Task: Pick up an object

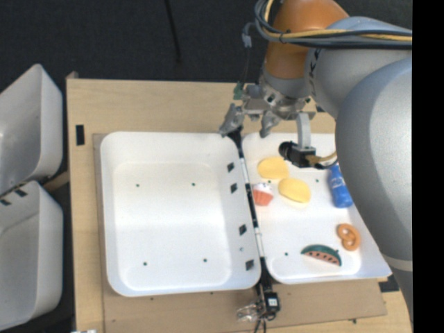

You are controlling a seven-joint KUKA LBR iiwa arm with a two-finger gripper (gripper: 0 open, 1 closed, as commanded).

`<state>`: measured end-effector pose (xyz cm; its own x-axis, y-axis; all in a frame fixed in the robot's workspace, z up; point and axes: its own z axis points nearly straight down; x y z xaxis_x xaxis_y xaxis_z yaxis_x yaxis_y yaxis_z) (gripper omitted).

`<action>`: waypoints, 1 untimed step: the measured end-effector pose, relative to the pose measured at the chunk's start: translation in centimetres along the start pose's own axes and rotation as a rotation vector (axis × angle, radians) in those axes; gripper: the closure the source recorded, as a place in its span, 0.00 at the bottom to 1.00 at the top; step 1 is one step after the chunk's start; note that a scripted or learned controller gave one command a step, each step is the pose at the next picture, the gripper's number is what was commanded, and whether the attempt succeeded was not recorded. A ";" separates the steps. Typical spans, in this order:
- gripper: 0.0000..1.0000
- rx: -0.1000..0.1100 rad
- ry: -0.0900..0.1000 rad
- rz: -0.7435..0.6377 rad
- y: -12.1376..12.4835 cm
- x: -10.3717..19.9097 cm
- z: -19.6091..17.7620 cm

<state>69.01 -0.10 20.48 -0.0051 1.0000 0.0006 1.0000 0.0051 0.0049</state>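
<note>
A pale wooden tabletop (87,186) with dark surroundings carries a left bin (166,283) and a right bin (368,263), rims touching. In the right bin, a blue bottle (339,186) lies at 3 o'clock (long axis about 12 to 6), and a watermelon slice (321,255) at 5 o'clock runs 10 to 4. The arm (374,116) leans in from 2 o'clock. Its tool (250,123) hangs above the shared rims at 12 o'clock, fingers spread and grasping nothing.

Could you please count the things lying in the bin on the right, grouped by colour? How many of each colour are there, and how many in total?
yellow pieces: 2
blue piece: 1
orange-red piece: 1
brown pretzel: 1
green and red watermelon slice: 1
Total: 6
</note>
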 end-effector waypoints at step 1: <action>1.00 0.002 -0.002 0.001 0.0 -0.3 -0.8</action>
<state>69.02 -0.42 21.26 -0.0045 1.0000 -0.0017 1.0000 0.0045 0.0032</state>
